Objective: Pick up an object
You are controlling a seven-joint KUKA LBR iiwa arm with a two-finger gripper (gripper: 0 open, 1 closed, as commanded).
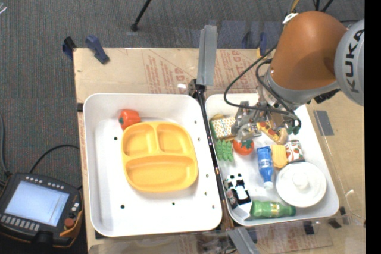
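Note:
My gripper (246, 127) hangs low over the upper middle of the right bin (331, 187), below the orange wrist band. Directly under it lies a red tomato (243, 146). To its left sits a checkered cracker box (222, 125), and to its right a yellow and red food piece (274, 131). A green leafy toy (224, 150) lies next to the tomato. Nothing shows held in the gripper.
The right bin also holds a blue bottle (265, 165), a strawberry can (294, 151), a white round bowl (301, 183), a green bottle (272, 209) and a black-and-white item (239, 190). In the left bin (101, 187) lie a yellow divided plate (159, 156) and a red pepper (128, 118).

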